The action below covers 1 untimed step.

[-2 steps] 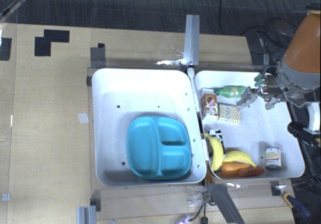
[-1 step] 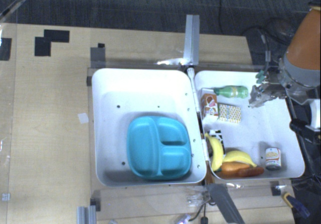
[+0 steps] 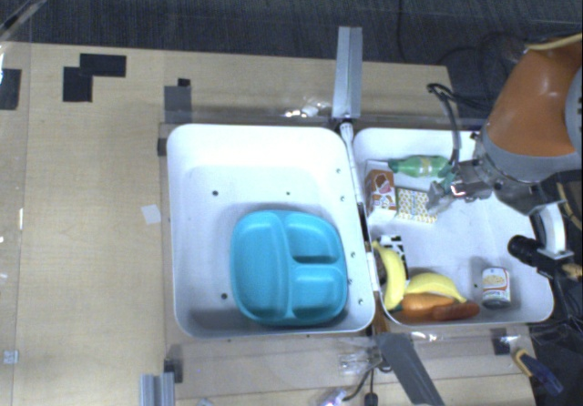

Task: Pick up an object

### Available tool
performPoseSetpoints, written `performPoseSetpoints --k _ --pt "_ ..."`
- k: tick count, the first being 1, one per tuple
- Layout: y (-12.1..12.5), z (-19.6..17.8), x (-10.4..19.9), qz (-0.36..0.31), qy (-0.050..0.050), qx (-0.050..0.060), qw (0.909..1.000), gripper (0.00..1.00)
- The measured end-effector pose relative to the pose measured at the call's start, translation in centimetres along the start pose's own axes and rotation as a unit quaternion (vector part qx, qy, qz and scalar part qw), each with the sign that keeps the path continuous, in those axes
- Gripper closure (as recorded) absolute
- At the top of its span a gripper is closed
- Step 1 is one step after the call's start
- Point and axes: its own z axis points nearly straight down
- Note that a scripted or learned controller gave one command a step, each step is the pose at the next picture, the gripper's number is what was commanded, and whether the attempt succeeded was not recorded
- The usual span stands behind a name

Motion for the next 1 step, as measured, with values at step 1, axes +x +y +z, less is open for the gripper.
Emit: performPoseSetpoints --k 1 --pt "-1.93 0.74 -3.67 -0.023 0.0 -0.001 0.9997 1.0"
